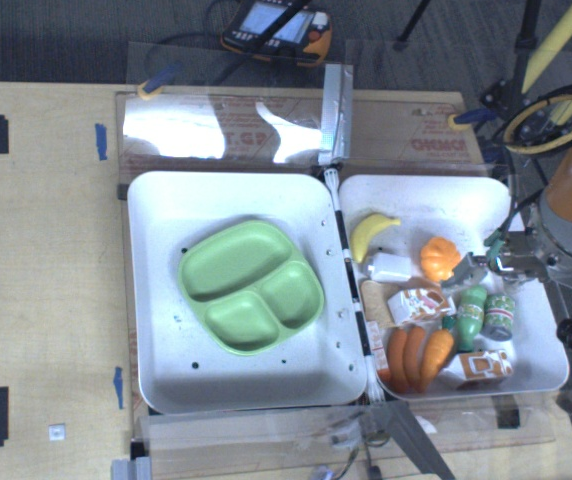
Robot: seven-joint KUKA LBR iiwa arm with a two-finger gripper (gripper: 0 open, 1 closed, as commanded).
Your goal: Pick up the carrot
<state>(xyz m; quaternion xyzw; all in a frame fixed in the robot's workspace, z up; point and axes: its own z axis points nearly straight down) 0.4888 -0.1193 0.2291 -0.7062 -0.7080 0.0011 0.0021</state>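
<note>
**Hovering at the right bin's edge, carrot lying near the front**

Looking down from the one overhead camera, I see two shallow white bins side by side on the bench [46,268]. The left bin [156,208] holds a green divided plate [251,286], set at a slant, its three compartments bare.

The right bin [466,200] is crowded. The carrot [434,356] lies toward the front, its orange body angled upward and to the right, touching a darker orange sausage-like piece [400,358] on its left side. Just beside its upper end stand a green bottle [471,313] and a small can [500,315]. A small carton [484,366] rests to its right, and a snack packet [421,304] lies just above it. Farther back sit a banana [373,234] and a round orange fruit [440,258].

The grey arm reaches in from the right, and its end effector [501,258] sits over the bin's right side, near the orange fruit and well apart from the carrot. I cannot tell whether it is spread or pressed together. Nothing shows between its tips.
</note>
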